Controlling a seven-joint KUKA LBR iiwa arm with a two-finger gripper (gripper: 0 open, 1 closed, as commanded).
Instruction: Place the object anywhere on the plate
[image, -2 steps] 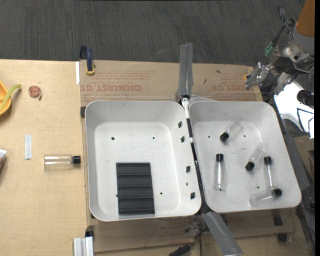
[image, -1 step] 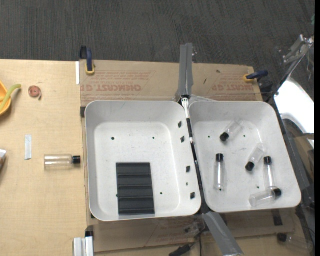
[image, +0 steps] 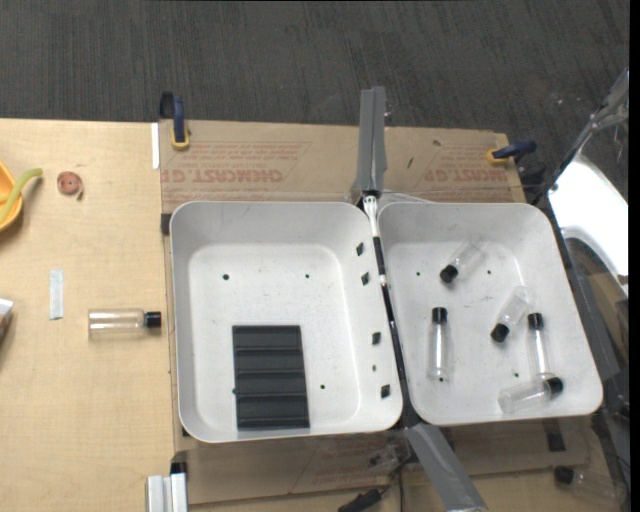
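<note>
**Status: Placement Not Started**

**Layout.** Two white bins sit side by side on the bench. The left bin (image: 200, 260) contains a dark ribbed plate (image: 270, 377), lying flat near the front wall, slightly left of centre. The right bin (image: 560, 250) contains five clear vials with black caps.

**Objects.** The vials lie loose on the bin floor:
- Vial A (image: 460, 262), near the back, lying at a slant.
- Vial B (image: 438, 345), left of centre, lying front to back, cap toward the back.
- Vial C (image: 510, 316), right of centre, lying at a slant.
- Vial D (image: 538, 345), just beside vial C on its right, lying front to back.
- Vial E (image: 528, 394), at the front wall, lying roughly crosswise.

All five are well apart from the plate, with the bin walls between. A sixth bottle (image: 122, 321) lies on the bench outside the left bin; it is probably not part of the task.

**Arm.** A white and grey structure shows at the right edge; it cannot be identified with certainty. The gripper's state cannot be told.

**Progress.** Nothing rests on the plate. No vial is lifted. Judged from this layout, every step remains: select a vial, grasp, lift, carry across the divider, release on the plate.
</note>
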